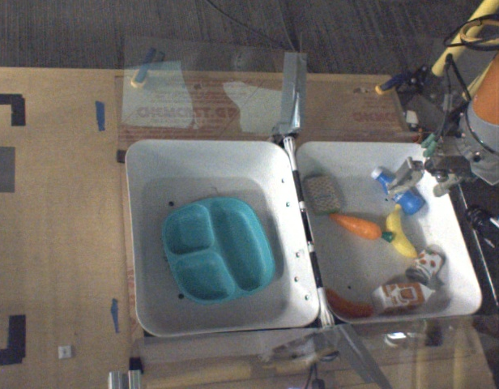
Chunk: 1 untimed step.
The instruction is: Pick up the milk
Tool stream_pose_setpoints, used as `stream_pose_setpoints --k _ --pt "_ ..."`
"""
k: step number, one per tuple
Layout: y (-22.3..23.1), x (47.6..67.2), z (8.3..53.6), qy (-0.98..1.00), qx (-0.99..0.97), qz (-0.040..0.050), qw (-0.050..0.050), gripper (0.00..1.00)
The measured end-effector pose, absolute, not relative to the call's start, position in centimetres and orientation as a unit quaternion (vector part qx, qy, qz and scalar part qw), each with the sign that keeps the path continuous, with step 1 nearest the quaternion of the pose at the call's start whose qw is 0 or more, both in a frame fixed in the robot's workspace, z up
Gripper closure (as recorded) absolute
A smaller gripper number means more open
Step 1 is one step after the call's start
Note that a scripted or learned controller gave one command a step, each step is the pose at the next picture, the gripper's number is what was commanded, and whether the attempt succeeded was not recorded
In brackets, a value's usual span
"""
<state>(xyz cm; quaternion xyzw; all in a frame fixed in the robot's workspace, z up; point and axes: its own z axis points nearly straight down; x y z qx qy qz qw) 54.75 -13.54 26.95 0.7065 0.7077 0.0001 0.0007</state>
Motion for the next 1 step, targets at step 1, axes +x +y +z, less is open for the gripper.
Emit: stream_pose_setpoints --k 1 --pt "-20.16 50.24 16.15 0.718 0.696 -0.0001 0.0 0.0"
